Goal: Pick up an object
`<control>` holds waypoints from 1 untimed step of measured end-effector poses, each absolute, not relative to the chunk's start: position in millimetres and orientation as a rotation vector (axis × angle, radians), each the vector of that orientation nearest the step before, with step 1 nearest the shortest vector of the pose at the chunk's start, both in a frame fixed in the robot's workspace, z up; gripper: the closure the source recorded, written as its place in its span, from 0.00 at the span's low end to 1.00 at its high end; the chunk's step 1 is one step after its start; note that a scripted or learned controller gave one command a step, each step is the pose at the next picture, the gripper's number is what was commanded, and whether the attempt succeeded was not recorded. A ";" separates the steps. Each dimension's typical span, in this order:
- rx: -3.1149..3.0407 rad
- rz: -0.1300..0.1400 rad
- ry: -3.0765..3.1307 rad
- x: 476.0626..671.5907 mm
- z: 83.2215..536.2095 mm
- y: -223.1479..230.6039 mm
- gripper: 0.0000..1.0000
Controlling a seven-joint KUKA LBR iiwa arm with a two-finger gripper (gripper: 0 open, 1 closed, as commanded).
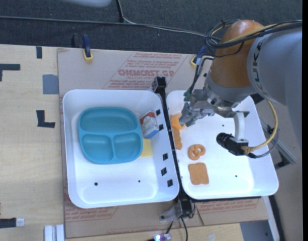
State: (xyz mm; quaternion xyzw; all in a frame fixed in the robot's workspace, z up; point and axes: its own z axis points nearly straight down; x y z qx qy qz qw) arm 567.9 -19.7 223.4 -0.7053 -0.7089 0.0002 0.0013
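target: orange piece (176,120) at right bin's (254,185) left wall, under gripper (186,118) | fingers: cannot tell apart or together | nearby: pretzel (196,151), orange square (198,173) toward front edge | risk: wall blocks a finger, piece slips away

Grey arm enters from 3 o'clock, orange band at 1 o'clock above wrist. Wrist angled down toward 8 o'clock; end effector (186,115) low, just right of centre.
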 end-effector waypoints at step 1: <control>-2.212 0.002 -2.225 543.3 233.1 25.1 1.00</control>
